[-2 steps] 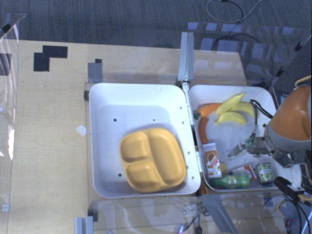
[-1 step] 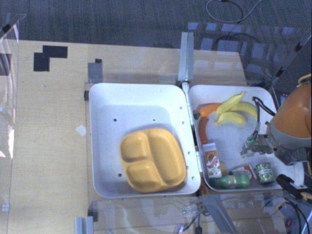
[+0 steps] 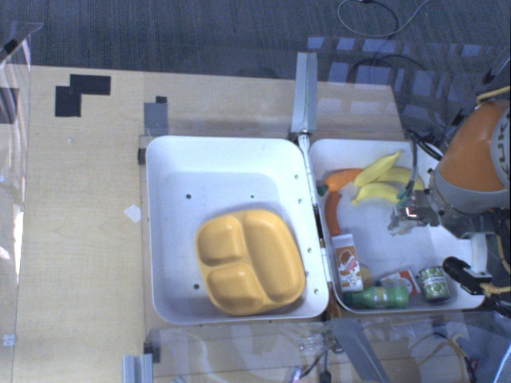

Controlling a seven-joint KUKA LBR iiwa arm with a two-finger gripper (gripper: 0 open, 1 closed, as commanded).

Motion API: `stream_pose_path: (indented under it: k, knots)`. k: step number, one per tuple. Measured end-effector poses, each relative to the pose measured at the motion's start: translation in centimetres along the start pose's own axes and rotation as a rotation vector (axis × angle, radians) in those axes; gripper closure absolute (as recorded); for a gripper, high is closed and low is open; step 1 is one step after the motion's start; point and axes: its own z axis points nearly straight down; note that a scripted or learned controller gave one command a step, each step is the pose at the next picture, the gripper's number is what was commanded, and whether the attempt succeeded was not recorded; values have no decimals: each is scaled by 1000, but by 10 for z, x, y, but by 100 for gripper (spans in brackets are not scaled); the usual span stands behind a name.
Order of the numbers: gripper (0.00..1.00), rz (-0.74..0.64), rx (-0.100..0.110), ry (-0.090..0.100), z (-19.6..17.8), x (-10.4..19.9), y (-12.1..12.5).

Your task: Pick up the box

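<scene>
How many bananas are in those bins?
2, both bananas lying together at the far end of the right bin, beside the gripper. The arm may hide more.

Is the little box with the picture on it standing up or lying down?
Lying down. The small white and orange carton box rests flat on the floor of the right white bin, printed face up, beside the green plastic bottle.

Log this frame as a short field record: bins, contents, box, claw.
left bin: yellow divided tray
right bin: bananas, carrot, box, green bottle, can
box: at the bin's left wall, not held
claw: over the right bin, beside the bananas, apart from the box
</scene>
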Motion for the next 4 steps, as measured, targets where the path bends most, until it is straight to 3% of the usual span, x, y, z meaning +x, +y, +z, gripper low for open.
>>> stream_pose_path:
  k: [1, 2, 3, 4]
  knots:
    - [100, 113, 0, -1, 1, -18, 55]
    - [100, 316, -3, -2, -51, -50, 135]
    - [100, 352, -13, 0, 23, 37, 136]
    - [100, 411, -5, -1, 39, -22, 135]
